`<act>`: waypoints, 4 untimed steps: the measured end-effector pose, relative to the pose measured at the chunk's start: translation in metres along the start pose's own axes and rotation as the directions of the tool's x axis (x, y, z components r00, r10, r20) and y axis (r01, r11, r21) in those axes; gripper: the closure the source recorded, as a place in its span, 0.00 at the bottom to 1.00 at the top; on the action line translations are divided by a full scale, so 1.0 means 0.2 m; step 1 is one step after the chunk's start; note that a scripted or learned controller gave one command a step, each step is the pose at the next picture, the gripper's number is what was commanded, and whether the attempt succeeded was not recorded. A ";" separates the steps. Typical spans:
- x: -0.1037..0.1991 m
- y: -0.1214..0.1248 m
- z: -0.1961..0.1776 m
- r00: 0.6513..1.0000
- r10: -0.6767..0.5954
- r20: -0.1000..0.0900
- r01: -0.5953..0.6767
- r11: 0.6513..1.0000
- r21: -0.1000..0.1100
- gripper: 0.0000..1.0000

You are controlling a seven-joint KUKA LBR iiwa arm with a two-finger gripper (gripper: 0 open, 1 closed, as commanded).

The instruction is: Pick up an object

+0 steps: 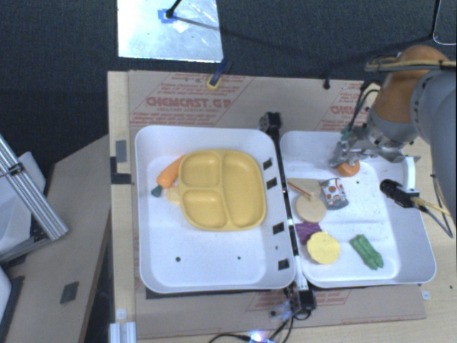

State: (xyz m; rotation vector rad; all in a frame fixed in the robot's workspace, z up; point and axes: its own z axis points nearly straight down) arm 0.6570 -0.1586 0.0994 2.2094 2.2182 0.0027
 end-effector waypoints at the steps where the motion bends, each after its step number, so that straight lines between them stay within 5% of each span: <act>1: -0.03 0.02 -0.31 1.000 0.003 -0.005 -0.003 1.000 0.002 1.00; 2: -0.03 0.00 -0.63 1.000 0.000 -0.005 0.000 1.000 0.002 1.00; 3: -0.02 0.00 -0.63 1.000 0.000 -0.006 0.000 1.000 0.005 1.00; 4: 0.16 -0.18 -0.67 1.000 -0.002 -0.007 0.003 1.000 0.009 1.00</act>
